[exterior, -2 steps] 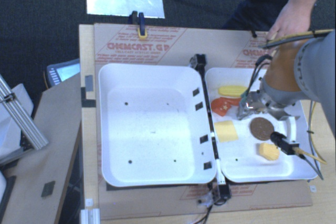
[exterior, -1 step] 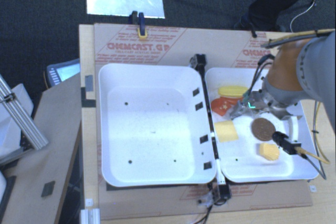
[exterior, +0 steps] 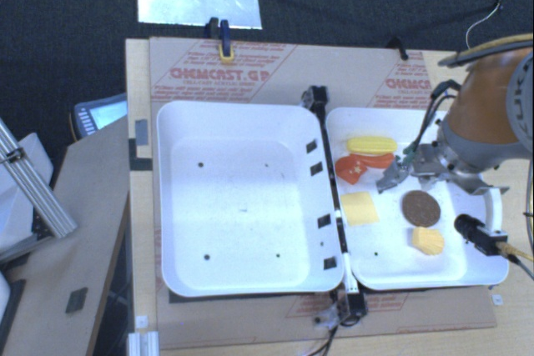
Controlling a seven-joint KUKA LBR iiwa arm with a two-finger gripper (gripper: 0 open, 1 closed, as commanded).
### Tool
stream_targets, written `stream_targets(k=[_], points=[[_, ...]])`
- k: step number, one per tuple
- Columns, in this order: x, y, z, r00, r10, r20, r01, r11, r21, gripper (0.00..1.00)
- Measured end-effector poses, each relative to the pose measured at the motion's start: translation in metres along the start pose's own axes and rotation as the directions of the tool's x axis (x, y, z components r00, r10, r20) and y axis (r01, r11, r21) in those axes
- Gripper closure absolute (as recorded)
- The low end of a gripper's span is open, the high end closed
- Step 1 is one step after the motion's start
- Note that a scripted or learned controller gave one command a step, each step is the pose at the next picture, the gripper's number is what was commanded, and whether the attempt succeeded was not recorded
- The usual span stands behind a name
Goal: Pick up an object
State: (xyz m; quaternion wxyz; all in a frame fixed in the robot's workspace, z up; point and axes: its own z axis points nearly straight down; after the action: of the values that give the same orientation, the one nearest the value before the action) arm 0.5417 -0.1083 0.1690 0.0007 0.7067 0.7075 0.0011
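Reaching in from the right, the arm (exterior: 492,108) hung low over the right bin (exterior: 480,271). Gripper (exterior: 394,176) sat near the bin's middle; opening could not be told, nothing seen held. Yellow piece (exterior: 371,145) and red piece (exterior: 352,169) lay just left of it. Brown disc (exterior: 421,208), pale yellow square (exterior: 360,208), yellow chunk (exterior: 429,241) nearer the front. Left bin (exterior: 242,204) alongside.

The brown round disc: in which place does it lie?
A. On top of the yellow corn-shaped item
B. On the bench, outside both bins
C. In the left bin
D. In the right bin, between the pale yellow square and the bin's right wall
D: the brown round disc lies on the floor of the right bin, to the right of the pale yellow square.
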Motion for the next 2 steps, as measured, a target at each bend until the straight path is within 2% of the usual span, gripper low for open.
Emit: stream_targets(k=[1,2], points=[[-0.057,-0.021,-0.132,1.000,0.004,0.007,-0.004,1.000,-0.013,0.00],[-0.037,-0.034,0.081,1.000,-0.001,0.003,0.001,1.000,0.001,0.00]])
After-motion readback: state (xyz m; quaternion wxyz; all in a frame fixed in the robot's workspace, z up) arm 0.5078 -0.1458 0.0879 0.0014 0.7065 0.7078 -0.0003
